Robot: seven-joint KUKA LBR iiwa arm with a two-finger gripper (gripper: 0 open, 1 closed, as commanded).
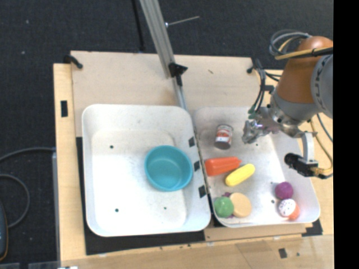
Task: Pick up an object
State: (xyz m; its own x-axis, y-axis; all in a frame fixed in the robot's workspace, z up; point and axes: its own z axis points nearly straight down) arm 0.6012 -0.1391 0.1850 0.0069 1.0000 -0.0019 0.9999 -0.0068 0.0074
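Note:
My gripper point(252, 132) hangs over the upper part of the right bin point(263, 220), just right of a small can with a red label point(224, 136). Nothing shows between its fingers. Below the can lie an orange carrot point(222, 165) and a yellow banana-like piece point(240, 174). Near the bin's front edge sit a green round fruit point(224, 207) and a tan round piece point(241, 204). At the front right are a purple ball point(284, 190) and a white speckled egg-shaped thing with an orange side point(288, 208).
The left bin point(101, 144) holds a blue bowl point(168, 168). A slanted metal post point(160, 32) rises from the bench behind the bins. The grey and orange arm point(303, 83) comes in from the right, with cables beside it.

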